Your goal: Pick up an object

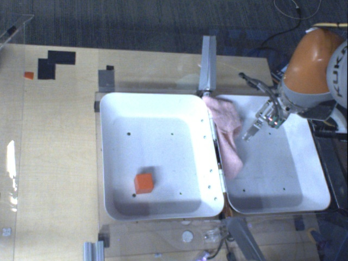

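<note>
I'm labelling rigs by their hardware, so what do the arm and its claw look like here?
The arm has a rounded orange shell above a grey band, with part of dark lettering on a pale grey section at the right edge. Its claw is small, slim and metallic grey, below a cluttered wrist with thin dark rods or cables.

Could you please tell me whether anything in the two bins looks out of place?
The crumpled pink cloth is draped over the divider between the bins, at the right-hand white bin's left edge. The small orange block sits normally.

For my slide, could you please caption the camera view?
Tool hovers beside pink cloth in right bin; orange cube in left bin.
</note>
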`<state>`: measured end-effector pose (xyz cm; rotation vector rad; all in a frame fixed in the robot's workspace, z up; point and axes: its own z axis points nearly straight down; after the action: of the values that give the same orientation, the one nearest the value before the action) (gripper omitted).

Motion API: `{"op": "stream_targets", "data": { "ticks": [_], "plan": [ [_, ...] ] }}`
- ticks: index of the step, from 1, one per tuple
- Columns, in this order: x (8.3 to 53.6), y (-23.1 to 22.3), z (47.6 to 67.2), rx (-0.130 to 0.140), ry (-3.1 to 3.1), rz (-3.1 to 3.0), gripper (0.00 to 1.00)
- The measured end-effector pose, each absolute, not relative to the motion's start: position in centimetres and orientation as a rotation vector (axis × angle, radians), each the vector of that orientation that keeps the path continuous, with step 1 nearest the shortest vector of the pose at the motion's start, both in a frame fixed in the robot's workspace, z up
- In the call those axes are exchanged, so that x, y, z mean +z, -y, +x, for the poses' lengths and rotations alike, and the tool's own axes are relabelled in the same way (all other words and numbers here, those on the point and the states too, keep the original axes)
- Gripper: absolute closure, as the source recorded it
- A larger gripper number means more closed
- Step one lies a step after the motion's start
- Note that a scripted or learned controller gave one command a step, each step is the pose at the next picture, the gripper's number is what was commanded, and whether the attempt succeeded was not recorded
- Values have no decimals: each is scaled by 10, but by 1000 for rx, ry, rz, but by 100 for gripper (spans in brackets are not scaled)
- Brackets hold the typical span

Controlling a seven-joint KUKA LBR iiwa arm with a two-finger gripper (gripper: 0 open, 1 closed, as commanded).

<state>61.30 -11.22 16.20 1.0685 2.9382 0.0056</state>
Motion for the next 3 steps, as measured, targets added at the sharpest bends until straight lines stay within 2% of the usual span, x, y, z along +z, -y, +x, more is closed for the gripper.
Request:
{"op": "stream_targets", "data": {
  "ticks": [1,2,3],
  "plan": [
    [91,86,651,7,-2912,1138,0],
    [104,84,654,13,-2907,1131,100],
    [188,79,663,6,-2976,955,100]
  ]
}}
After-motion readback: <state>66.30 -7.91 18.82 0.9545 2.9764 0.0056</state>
